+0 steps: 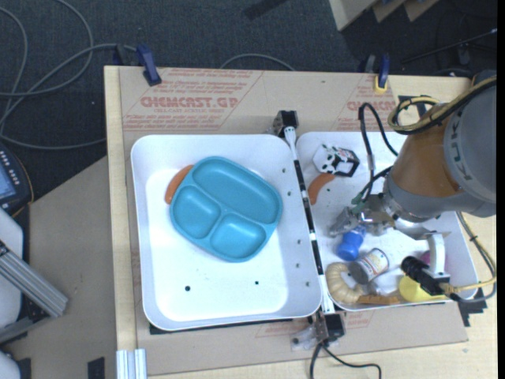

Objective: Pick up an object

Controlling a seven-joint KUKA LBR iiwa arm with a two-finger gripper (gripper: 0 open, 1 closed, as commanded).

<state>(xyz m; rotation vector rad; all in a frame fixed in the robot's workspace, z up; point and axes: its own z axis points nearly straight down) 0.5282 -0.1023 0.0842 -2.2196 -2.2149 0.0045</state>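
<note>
My gripper is low in the right bin, near its middle, with the grey and orange arm reaching in from the right. Just below its tip lies a small blue object, touching or nearly touching it. Beside that is a silvery cylinder, and a beige ring rests at the bin's front left. A black and white toy and an orange sausage shape lie at the back left. A yellow object and a pink and white piece sit at the front right.
The left bin holds a blue divided plate with an orange item poking out from under its left edge. The bins' shared rim runs just left of the gripper. Blue clamps hold the board at the back.
</note>
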